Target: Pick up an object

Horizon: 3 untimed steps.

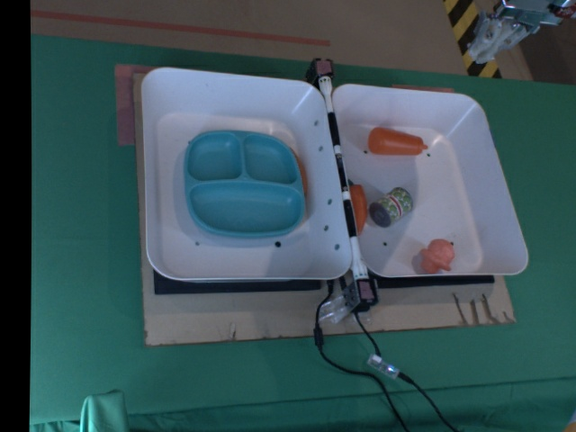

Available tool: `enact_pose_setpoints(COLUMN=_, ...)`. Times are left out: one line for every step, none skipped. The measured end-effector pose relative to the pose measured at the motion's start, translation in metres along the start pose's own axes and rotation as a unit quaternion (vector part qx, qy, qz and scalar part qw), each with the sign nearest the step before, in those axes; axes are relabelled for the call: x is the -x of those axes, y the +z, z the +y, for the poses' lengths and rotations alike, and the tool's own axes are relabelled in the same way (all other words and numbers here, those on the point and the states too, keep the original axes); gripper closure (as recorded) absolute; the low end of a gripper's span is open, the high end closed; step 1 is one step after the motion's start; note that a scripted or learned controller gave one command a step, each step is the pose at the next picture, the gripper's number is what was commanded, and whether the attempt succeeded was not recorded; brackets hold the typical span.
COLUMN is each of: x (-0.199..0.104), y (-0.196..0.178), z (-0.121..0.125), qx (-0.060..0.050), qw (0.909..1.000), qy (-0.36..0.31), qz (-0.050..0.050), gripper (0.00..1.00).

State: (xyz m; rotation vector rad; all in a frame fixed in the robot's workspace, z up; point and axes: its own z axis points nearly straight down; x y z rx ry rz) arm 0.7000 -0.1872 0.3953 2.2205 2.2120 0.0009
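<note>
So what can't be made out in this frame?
- Gripper, camera view: far in the top right corner, blurred and cut by the edge; finger state unreadable.
- Orange object at the divider: partly hidden behind the bin wall.
- Can: label too small to read.
- Pink toy: shape unclear.

Hand point(487, 45) high at the far right corner, pointing down-left.

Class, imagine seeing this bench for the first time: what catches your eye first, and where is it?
The teal divided plate stands out, filling the middle of the left bin. Next come the right bin's warm colours: an orange carrot near its top and a small pink toy near its bottom.
</note>
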Motion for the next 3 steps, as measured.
enact_pose_setpoints(x=-0.021, y=-0.003, z=0.000, qx=0.000, qw=1.0000, qy=0.000, qz=0.001, gripper=1.00)
enact_pose_setpoints(x=-0.019, y=0.012, z=-0.002, qx=-0.001, qw=1.0000, qy=0.000, qz=0.000, gripper=1.00)
enact_pose_setpoints(x=0.001, y=0.018, z=0.000, qx=0.000, qw=1.0000, qy=0.000, qz=-0.001, gripper=1.00)
